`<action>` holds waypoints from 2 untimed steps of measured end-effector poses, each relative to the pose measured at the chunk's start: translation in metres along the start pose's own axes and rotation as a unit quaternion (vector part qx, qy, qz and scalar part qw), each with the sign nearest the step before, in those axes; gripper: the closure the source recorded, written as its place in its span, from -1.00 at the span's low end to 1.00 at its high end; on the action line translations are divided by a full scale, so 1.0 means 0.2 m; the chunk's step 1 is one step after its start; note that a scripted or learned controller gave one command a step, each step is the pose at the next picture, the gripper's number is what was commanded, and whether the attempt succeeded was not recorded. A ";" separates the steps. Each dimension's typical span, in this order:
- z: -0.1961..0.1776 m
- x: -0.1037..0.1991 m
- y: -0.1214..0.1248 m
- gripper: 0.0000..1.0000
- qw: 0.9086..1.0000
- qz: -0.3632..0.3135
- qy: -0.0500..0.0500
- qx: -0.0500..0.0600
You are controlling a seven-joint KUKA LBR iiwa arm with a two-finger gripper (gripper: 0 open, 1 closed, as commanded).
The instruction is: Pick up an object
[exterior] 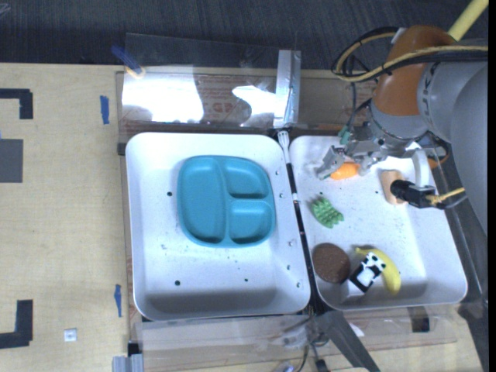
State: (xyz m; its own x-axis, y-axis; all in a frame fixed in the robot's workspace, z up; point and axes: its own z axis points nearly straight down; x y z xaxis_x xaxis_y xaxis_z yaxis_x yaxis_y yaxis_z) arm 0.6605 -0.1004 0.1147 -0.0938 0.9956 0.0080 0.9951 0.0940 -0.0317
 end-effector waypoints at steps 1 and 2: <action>-0.06 0.00 0.00 1.00 1.000 0.000 -0.001 -0.002; 0.07 -0.25 0.05 1.00 0.998 0.063 -0.008 -0.029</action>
State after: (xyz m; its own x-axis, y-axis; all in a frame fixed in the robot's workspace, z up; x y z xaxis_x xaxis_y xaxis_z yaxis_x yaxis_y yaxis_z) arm 0.6738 -0.1495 0.0995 0.0315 0.9995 -0.0080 0.9992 -0.0313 0.0258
